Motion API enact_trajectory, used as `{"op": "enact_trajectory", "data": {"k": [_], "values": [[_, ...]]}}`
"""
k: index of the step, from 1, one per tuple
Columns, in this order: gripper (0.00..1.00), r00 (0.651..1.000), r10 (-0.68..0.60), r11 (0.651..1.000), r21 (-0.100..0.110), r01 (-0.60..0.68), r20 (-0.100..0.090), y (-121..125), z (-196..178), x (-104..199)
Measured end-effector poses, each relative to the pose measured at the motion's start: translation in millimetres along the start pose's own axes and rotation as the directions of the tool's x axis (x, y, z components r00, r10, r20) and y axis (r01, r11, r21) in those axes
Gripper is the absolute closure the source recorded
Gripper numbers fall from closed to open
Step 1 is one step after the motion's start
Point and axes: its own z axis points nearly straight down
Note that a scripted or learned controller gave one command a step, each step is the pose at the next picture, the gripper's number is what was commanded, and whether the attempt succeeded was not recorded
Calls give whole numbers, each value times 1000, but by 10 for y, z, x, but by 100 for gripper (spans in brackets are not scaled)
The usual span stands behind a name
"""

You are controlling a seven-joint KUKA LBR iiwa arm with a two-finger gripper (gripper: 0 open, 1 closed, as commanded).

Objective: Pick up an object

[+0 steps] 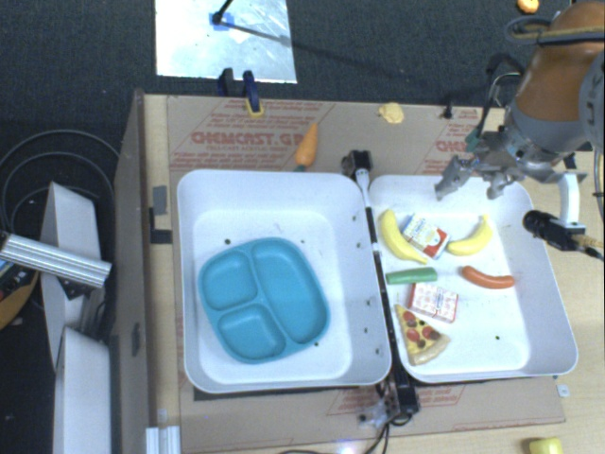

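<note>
gripper [470, 181] fingers apart, holding nothing, above right bin [544, 348] far edge, bananas [397, 236], sausage [488, 277], pizza [422, 335] below

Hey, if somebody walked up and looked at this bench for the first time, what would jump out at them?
Probably the blue divided tray, sitting alone in the left bin. Next, the cluster of toy food in the right bin: two bananas, a hot dog, a pizza slice and small packets. Above that bin's far edge hangs the open gripper, holding nothing.
</note>
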Motion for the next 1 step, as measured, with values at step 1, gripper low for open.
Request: {"op": "enact_trajectory", "data": {"k": [1], "values": [[0, 1000, 3, 1000, 7, -3, -1, -265, 745, -42]]}}
